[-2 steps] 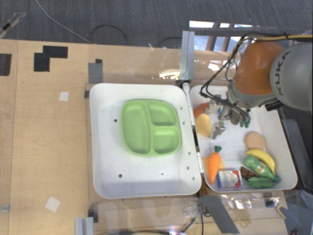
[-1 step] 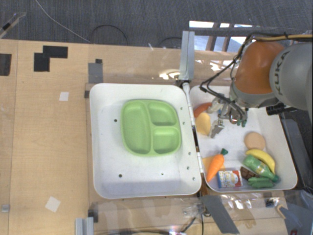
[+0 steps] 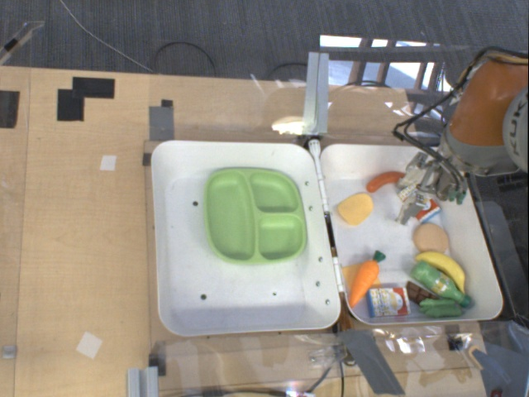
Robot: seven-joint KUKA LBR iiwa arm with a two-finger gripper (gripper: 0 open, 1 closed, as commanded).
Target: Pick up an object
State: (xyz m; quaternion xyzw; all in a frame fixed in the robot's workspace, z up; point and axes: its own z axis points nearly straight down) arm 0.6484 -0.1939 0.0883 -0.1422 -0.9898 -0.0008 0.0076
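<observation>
**Gripper low in the right bin**

The gripper [image 3: 417,195] hangs in the right bin [image 3: 488,259]; whether it is parted or closed cannot be told. Toy food lies around it: a sausage [image 3: 383,181], a yellow piece [image 3: 355,209], a carrot [image 3: 364,276], a banana [image 3: 440,266]. The left bin [image 3: 178,246] holds a green divided plate [image 3: 253,214].

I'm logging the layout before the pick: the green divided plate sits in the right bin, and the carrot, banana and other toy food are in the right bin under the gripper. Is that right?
Not quite. The camera view shows the green divided plate lying in the left bin, alone. The rest stands: the carrot, banana and other toy food are in the right bin, with the gripper above them.
</observation>
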